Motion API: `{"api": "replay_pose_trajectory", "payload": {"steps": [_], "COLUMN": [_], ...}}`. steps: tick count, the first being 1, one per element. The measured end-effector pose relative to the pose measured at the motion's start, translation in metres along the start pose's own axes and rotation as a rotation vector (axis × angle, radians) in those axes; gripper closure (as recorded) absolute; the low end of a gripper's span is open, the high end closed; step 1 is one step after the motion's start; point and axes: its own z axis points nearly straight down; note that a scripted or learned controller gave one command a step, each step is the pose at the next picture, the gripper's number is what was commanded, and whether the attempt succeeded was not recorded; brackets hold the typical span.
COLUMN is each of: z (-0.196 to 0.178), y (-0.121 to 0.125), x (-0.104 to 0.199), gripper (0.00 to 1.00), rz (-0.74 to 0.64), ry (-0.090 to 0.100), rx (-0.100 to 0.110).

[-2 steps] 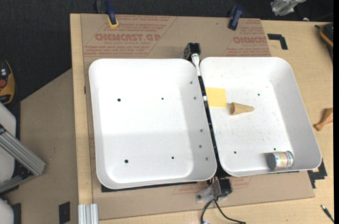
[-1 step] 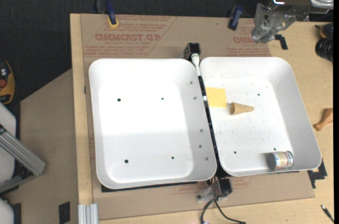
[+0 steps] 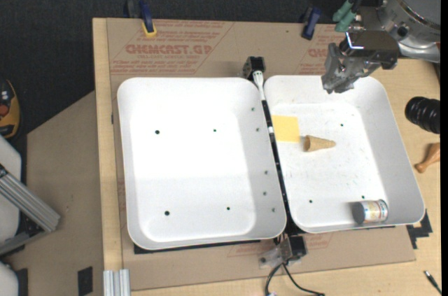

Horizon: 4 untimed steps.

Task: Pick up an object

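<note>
White bins: I count two, side by side on the bench. The left bin (image 3: 189,168) carries nothing I could pick. The right bin (image 3: 392,168) carries all the loose things.

Grey arm: one, reaching in from the right, its gripper (image 3: 341,81) hanging over the far edge of the right bin, nearer that bin's far right corner than its far left.

Jaws: I cannot tell from this slant whether they stand open or closed. I see nothing between them.

Progress: by my reading the pick is not yet done. Every loose thing lies flat on the bin floor and well apart from the gripper. What is left is the whole of it: choose a thing, come down, close, lift.

Yellow square: one flat piece (image 3: 285,128), against the left edge of the right bin, close to the divider between the bins.

Small can: one (image 3: 370,211), lying on its side at the near edge of the right bin, toward its near right corner.

Tan cone: one (image 3: 317,143), lying on its side just beside the yellow square, toward the middle of the bin, tip pointing right.

Nearest candidate: I judge the cone and the square about equally close to the gripper; the can is the farthest.
</note>
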Motion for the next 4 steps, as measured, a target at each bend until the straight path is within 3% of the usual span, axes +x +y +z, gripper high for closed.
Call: {"api": "replay_pose_trajectory", "payload": {"steps": [1, 2, 3, 4], "z": [0.16, 0.038, -0.041, -0.036], "y": [0.001, 0.003, 0.003, 0.003], "x": [0.065, 0.137, 0.172, 0.17], "gripper": [1.0, 1.0, 1.0, 0.0], "rz": [-0.002, -0.006, -0.002, 0.002], "ry": [-0.004, 0.006, 0.005, -0.001], "rx": [0.014, -0.018, -0.015, -0.005]}}
